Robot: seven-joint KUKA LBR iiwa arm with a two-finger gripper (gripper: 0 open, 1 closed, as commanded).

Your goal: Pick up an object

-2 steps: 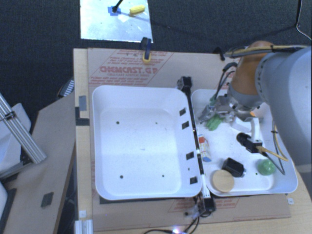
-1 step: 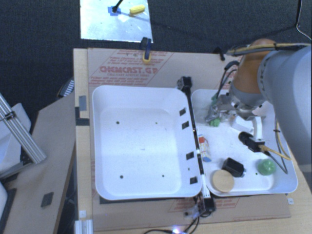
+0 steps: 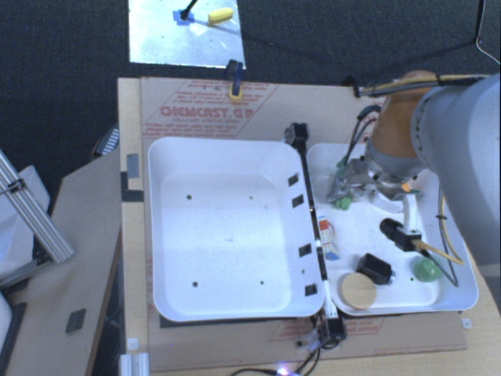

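We see bright, even light from above. The left bin (image 3: pixel 227 233) is nearly washed out, and its shadows are faint and soft. The metal sheet (image 3: pixel 184 22) at the top glares pale. The arm (image 3: pixel 462 131), close to the lens, looks blurred. The whole frame is slightly grainy.

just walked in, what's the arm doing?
The arm is reaching into the right-hand bin. Its gripper is low near the bin's far left corner, right by a small green piece. I can't tell whether it has hold of that piece. A wooden disc, a black block, a green ball and a small red-and-white item lie loose nearer the front.
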